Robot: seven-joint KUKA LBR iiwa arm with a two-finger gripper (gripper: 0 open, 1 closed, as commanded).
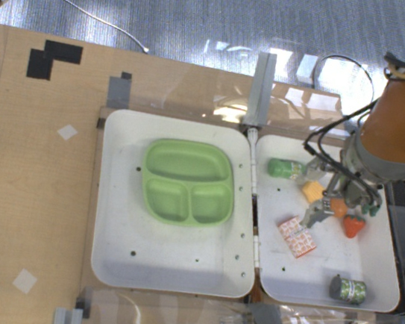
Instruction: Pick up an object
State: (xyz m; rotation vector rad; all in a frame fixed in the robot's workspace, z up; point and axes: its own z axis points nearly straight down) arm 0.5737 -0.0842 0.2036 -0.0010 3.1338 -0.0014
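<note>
The right bin (384, 286) holds several small items. A green bottle-like object (286, 168) lies near its back left. A yellow piece (311, 190) sits beside an orange piece (338, 208), and a red strawberry-like toy (353, 226) lies to their right. A red-and-white patterned packet (298, 237) rests mid-bin, and a green can (348, 289) lies near the front right. My gripper (321, 213) hangs low over the bin, its tips just above the packet's back corner and beside the orange piece. Nothing shows between its fingers.
The left bin (109, 257) holds a green divided tray (187, 182). A metal divider post (260, 91) stands at the back between the bins. Black cables (328, 131) loop off the arm's wrist over the right bin's back. Brown bench surface lies to the left.
</note>
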